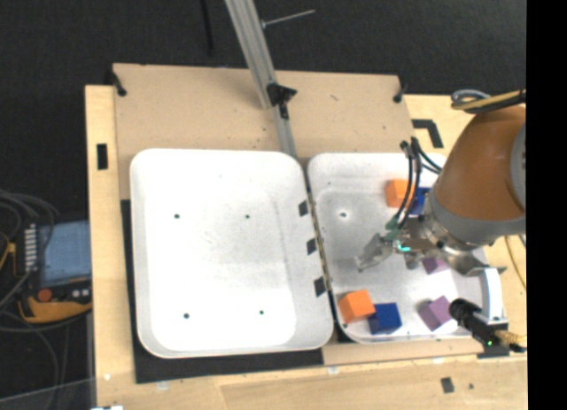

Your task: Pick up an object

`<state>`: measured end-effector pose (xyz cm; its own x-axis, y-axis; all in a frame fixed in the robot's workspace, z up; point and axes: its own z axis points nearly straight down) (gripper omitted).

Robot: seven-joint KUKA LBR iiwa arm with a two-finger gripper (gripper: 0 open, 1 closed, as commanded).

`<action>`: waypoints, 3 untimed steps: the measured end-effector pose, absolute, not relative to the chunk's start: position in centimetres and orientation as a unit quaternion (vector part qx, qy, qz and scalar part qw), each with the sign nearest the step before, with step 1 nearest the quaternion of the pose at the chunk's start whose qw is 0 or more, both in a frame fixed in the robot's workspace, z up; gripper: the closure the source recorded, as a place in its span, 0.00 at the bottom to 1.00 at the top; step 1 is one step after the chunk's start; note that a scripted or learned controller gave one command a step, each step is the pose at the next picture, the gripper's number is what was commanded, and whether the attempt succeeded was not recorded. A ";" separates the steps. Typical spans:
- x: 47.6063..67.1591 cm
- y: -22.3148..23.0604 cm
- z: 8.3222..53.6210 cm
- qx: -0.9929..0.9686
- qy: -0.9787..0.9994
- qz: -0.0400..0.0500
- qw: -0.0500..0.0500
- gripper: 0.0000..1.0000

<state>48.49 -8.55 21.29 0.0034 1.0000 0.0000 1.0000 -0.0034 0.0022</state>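
two bins point(221, 165) side by side; we see the gripper point(376, 253) low in the rt one, jaws apart, nothing btwn. orange block point(357, 305) sits near, touching a blue block point(385, 318).

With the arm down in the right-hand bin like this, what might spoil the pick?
1. The gripper hangs over bare bin floor; closing here would likely catch nothing.
2. The orange block and blue block touch near the right bin's front wall, so a grab could nudge both.
3. The arm partly hides a purple block.
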 end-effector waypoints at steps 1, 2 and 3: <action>48.6 -9.1 15.1 0.708 0.707 -0.002 -0.002 0.00; 48.6 -9.2 9.9 0.708 0.707 -0.001 0.000 0.00; 48.8 -9.3 11.2 0.711 0.704 0.002 0.003 1.00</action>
